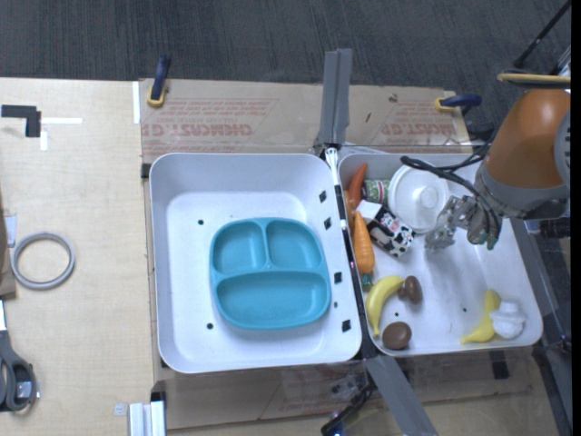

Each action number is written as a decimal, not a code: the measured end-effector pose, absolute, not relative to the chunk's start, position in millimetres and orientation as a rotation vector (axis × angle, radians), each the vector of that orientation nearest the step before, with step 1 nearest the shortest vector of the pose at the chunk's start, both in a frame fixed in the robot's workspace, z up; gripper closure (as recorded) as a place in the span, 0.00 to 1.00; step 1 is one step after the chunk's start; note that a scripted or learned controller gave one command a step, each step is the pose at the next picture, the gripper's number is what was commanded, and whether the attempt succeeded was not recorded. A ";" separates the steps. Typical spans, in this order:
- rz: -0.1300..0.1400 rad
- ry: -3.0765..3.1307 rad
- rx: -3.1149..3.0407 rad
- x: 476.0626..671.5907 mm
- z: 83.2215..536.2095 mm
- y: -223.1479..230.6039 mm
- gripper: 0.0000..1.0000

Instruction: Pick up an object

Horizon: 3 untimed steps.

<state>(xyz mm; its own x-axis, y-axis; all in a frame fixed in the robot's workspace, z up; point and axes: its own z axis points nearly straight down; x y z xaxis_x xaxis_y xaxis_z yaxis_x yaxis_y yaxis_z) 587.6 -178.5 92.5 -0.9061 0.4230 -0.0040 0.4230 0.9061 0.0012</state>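
Teal plate (270,273), yellow banana (381,300) (carrot (362,243) orange).

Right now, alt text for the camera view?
A grey and orange arm reaches from the right, its gripper low over the right bin, which holds carrots, a banana and small toys. The left bin holds a blue divided plate.

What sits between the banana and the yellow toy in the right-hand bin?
In the camera view, a small brown ball lies right beside the banana; past it, only bare white bin floor stretches to the yellow toy.
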 end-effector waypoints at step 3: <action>0.001 3.139 -0.032 523.4 92.4 -221.8 0.00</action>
<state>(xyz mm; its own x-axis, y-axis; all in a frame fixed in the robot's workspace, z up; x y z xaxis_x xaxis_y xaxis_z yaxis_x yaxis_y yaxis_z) 523.4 -221.8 92.4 -0.9998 -0.0201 -0.0024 -0.0201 0.9998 0.0003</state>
